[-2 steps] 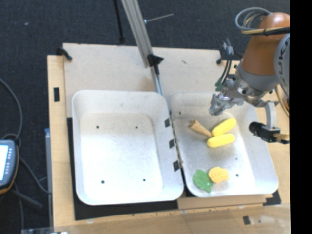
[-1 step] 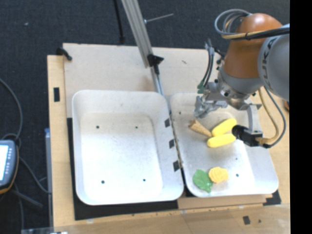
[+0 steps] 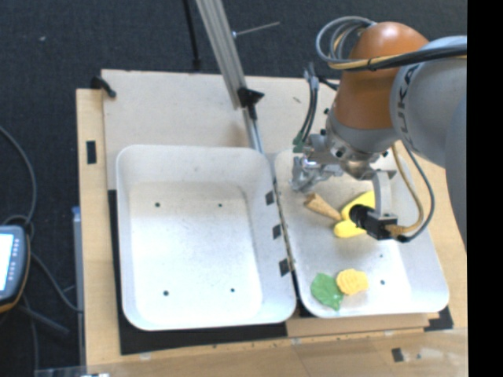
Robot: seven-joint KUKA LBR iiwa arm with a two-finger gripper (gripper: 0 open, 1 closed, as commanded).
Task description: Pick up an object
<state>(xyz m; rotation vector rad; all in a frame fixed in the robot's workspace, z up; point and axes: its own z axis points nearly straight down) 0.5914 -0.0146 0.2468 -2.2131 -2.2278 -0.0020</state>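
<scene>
The right bin (image 3: 420,277) holds several small objects. A tan cone-shaped piece (image 3: 320,205) lies near its left wall. Right of the cone sits a yellow banana-like toy (image 3: 351,219), partly covered by a black part of the arm. At the bin's front are a yellow-orange corn piece (image 3: 352,281) and a green leafy piece (image 3: 324,290), touching each other. My gripper (image 3: 313,177) hangs low over the back of the right bin, just above and behind the tan cone. The wrist's body hides its tip.
The left bin (image 3: 137,234) stands beside the right one, their walls meeting at the middle. A slanted metal pole (image 3: 228,53) rises from behind the bins. Cables loop around the wrist (image 3: 416,203) over the right bin's right side.
</scene>
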